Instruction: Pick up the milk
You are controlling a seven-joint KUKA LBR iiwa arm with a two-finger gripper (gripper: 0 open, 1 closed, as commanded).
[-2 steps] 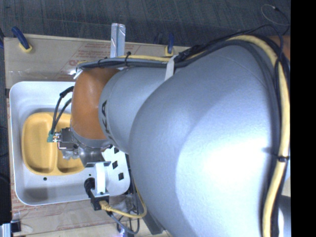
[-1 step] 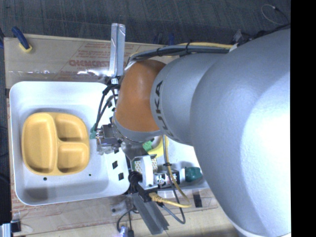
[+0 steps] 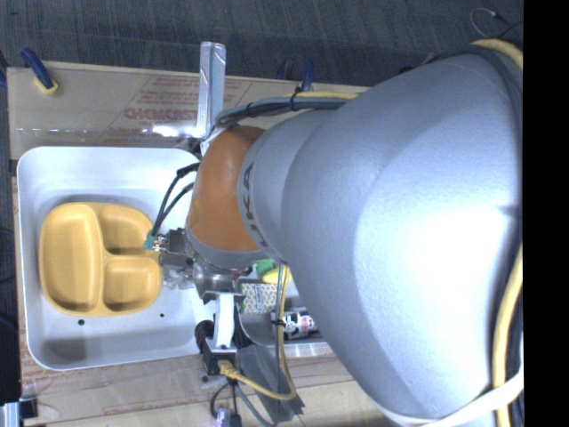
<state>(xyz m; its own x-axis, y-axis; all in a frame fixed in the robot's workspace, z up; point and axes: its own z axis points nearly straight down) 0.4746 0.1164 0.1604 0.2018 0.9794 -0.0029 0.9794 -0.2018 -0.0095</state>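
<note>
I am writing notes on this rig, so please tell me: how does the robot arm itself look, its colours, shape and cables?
The large rounded grey arm has smooth, bulky links and an orange band above the wrist. Thin black cables run beside the band, and a yellowish cable trails below the metal wrist parts.

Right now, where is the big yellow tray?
The yellow tray lies in the left white bin, toward its left side, in the camera view. The arm's orange band hangs just to its right.
</note>
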